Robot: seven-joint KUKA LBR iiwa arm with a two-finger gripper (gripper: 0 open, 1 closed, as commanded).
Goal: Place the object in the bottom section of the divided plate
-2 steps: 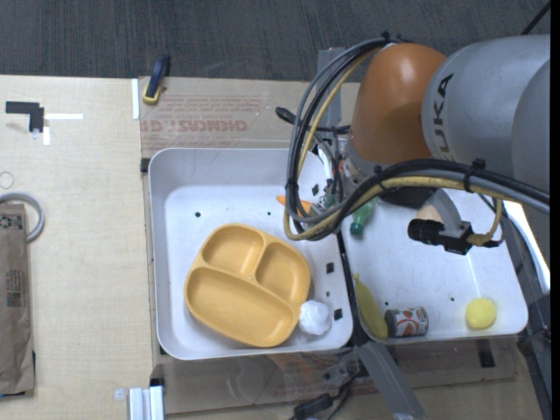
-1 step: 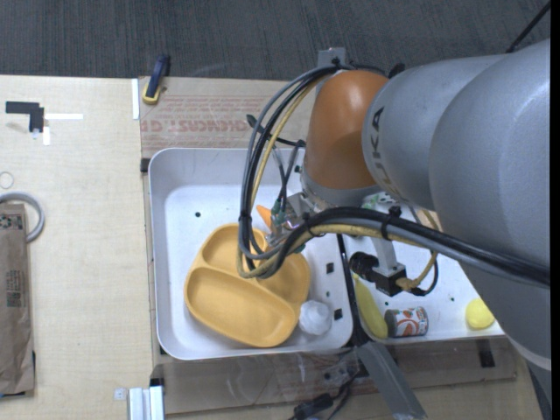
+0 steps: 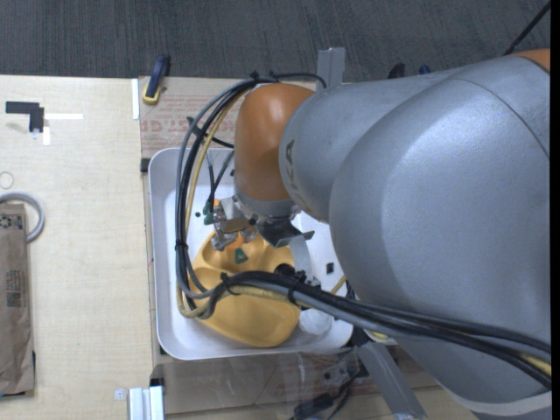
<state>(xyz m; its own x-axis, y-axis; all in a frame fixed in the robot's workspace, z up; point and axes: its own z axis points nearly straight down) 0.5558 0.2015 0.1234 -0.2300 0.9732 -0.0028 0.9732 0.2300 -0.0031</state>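
- The arm reaches in over the white bin and covers most of it; its orange band sits directly above the jaws.
- The jaws hang low over the yellow divided plate, at the plate's upper part. Whether they are apart or together cannot be told: the wrist housing and the black cables hide them.
- A small green piece lies just below the jaws, on or just above the plate. It may be the object, but it is too small and too crowded by the wrist to say if it is gripped or merely lying there.
- A pale white thing lies to the lower right of the jaws, beside the plate's edge, half under a cable.
- Judged from this, the step in hand is the carry or the approach to release over the plate, not yet the finished placing.
- The next move calls for shifting the jaws downward in the view, toward the plate's bottom section, which lies well below them, then lowering and letting go without the cables dragging across the plate.
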